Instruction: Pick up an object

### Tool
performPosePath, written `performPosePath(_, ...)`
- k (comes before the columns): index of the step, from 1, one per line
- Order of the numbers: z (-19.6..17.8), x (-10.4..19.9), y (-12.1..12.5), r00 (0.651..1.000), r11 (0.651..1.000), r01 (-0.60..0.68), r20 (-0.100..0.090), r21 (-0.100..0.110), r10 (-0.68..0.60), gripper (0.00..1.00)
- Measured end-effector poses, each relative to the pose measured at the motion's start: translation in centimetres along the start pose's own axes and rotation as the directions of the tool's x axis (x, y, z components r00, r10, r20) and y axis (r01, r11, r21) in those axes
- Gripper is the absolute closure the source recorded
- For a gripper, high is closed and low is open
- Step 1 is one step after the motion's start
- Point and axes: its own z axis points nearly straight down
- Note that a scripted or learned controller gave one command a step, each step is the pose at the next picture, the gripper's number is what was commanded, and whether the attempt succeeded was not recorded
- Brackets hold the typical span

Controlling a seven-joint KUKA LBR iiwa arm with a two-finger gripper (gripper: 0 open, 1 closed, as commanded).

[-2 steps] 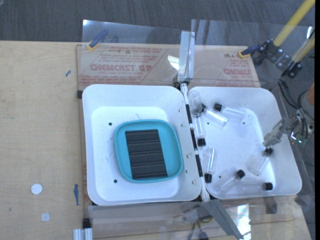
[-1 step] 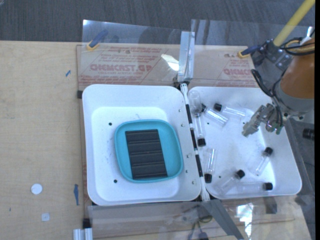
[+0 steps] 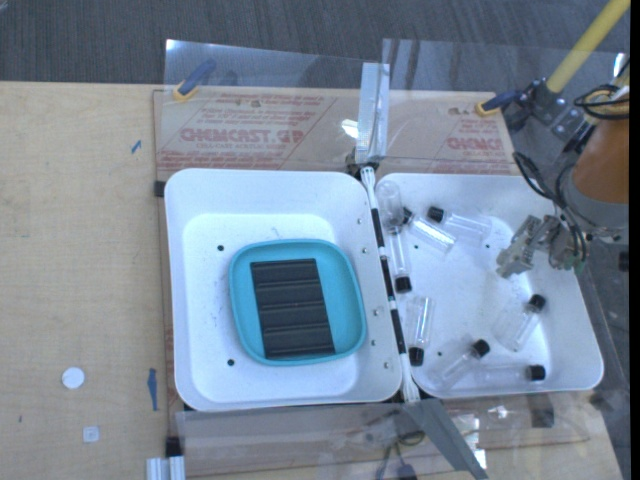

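Observation:
Several clear vials with black caps lie scattered in the right bin (image 3: pixel 575 363), among them one near the back (image 3: pixel 432 230), one at the right (image 3: pixel 523 320) and one along the front (image 3: pixel 505 373). My gripper (image 3: pixel 520 253) hangs over the right bin's right half, its metal fingers pointing down-left, just above the vial at the right. Nothing shows between the fingers. In the left bin (image 3: pixel 195 268) lies a teal tray (image 3: pixel 297 301) bearing a dark ribbed block (image 3: pixel 291 308).
A clear acrylic wall (image 3: pixel 270 118) stands behind both bins, with a metal post (image 3: pixel 373 113) at the middle. Cables and the arm's orange band (image 3: pixel 610 163) crowd the right edge. Bare wooden bench (image 3: pixel 75 248) lies to the left.

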Motion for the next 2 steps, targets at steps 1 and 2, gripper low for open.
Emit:
performPosePath(1,-6.0,2.3,-1.9,1.0,1.0,0.018,0.0,0.0,-0.018,1.0)
performPosePath(2,-8.4,5.2,-3.6,1.0,1.0,0.025,-0.004,0.0,-0.025,1.0)
